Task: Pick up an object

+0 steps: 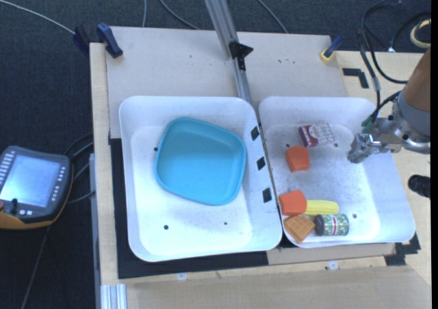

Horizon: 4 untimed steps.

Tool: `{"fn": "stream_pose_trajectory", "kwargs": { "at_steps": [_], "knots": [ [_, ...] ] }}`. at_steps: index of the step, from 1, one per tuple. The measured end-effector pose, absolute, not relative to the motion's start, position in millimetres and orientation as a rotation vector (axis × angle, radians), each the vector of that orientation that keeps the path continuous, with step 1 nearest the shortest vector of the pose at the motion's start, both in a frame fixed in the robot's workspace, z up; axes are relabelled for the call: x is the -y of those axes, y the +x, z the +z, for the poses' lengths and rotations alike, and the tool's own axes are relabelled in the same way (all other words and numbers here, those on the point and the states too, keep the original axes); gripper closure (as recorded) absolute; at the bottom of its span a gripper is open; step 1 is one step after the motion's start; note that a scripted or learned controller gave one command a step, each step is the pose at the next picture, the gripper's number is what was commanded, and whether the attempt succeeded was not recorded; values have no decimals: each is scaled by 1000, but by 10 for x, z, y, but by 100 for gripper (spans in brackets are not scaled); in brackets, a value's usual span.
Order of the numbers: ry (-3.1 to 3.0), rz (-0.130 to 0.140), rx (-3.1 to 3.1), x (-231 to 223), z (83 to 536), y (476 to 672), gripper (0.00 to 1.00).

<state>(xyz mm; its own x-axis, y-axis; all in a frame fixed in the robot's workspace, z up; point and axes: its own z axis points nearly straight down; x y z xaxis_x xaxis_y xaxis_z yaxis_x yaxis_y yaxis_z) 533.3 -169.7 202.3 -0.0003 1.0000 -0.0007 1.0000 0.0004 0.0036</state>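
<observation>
The right bin [383, 191] holds several small items: a red and white packet [316, 135] at the back, an orange block [298, 158] below it, a red-orange piece [293, 202], a yellow corn cob [321, 207], a waffle-like tan piece [299, 227] and a dark green-labelled can [332, 225] lying along the front. My gripper [359, 150] hangs over the right part of that bin, to the right of the packet and the orange block, with nothing seen between its fingers.
The left bin [137, 164] contains a blue square plate [200, 160]. A metal post [222, 17] slants down to the divider between the bins. A handheld pendant [31, 184] lies off the bench at the left. Clamps sit on the board's back corners.
</observation>
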Motion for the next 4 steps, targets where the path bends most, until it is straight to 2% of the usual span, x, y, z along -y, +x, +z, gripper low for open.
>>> {"fn": "stream_pose_trajectory", "kwargs": {
  "at_steps": [1, 4],
  "knots": [
    [2217, 5, -2219, 1639, 2614, 5402, 100],
    [2216, 1, -2228, -51, 2633, 5130, 100]
  ]
}}
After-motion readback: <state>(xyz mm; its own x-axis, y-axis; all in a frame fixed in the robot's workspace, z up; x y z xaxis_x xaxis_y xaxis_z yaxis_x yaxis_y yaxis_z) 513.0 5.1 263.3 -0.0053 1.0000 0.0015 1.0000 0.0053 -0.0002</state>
